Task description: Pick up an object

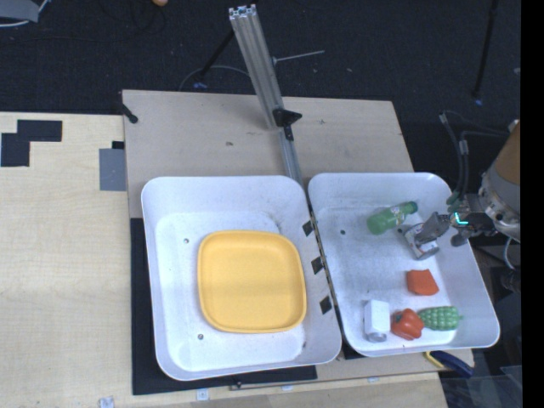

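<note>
- Camera view looks down at a slant on two shallow white bins side by side on a pale wooden surface [212, 134]
- left bin [170, 202] holds a yellow square plate [252, 280], lying flat near the bin's middle
- right bin [357, 257] holds several small things, all in its right half
- a green bottle [389, 218] lies on its side in the upper part of that bin, its cap end toward the right
- an orange block [422, 282] sits below the bottle, apart from it
- along the near edge lie a small white box [376, 320], a red pepper-like toy [408, 324] just beside it, and a green bumpy toy [439, 317] touching or nearly touching the red one
- the gripper [422, 239] reaches in from the right, low over the right bin, just beside the bottle's right end and above the orange block
- whether its metal tips are spread or pressed together I cannot tell; nothing is seen pinched in them
- the arm's wrist [501, 198] shows at the right edge
- a grey metal rail [259, 62] slants up from between the bins toward the dark floor beyond
</note>
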You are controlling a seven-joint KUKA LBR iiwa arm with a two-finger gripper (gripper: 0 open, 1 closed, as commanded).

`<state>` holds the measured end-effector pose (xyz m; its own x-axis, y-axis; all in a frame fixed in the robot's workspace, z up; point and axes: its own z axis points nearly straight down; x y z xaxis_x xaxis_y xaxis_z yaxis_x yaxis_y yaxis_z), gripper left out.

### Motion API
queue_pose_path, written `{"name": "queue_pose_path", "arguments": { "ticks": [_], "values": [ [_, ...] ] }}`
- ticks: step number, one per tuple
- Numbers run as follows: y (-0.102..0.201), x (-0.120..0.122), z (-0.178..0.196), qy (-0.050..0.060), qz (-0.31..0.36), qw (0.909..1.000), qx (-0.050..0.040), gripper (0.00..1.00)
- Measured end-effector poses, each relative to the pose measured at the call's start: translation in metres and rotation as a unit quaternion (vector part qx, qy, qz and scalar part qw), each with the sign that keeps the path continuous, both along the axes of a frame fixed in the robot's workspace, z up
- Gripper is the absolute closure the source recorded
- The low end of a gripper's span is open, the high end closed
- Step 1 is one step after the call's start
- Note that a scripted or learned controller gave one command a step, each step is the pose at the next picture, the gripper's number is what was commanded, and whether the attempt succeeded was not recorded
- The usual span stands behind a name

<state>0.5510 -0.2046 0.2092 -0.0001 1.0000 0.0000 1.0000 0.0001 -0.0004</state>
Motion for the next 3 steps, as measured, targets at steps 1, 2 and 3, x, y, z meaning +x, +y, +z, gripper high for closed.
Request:
{"name": "queue_pose_path", "arguments": {
  "ticks": [1,2,3],
  "values": [
    [0.0,0.0,0.0,0.0,0.0,1.0,0.0,0.0],
    [0.0,-0.001,-0.063,0.003,0.0,1.0,0.0007,0.0],
    [0.001,-0.002,-0.116,0.002,0.0,1.0,0.0007,0.0]
  ]
}}
